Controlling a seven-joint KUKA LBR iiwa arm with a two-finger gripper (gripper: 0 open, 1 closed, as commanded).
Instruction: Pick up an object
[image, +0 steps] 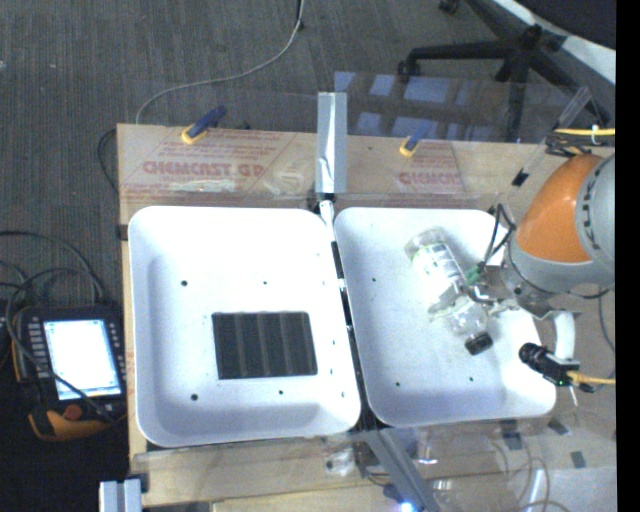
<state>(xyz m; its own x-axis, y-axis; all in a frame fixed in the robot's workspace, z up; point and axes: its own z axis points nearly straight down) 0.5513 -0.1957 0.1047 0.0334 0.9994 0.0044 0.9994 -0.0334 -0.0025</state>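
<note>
A clear plastic bottle (436, 257) with a pale label lies slantwise in the right bin (400, 380), towards its back. My gripper (474, 305) reaches in from the right and hangs over the bottle's lower, transparent end, close to it or touching it. Whether the bottle is gripped is unclear. A small black thing (478, 343) sits just below the gripper on the bin floor. A dark ribbed rectangular slab (264, 344) lies flat in the middle of the left bin (160, 260).
The two bins meet at a ridge (340, 290) down the middle. The arm's orange band (562, 212) hangs over the right bin's right rim. A handheld screen (75, 357) with cables lies off the bench at left.
</note>
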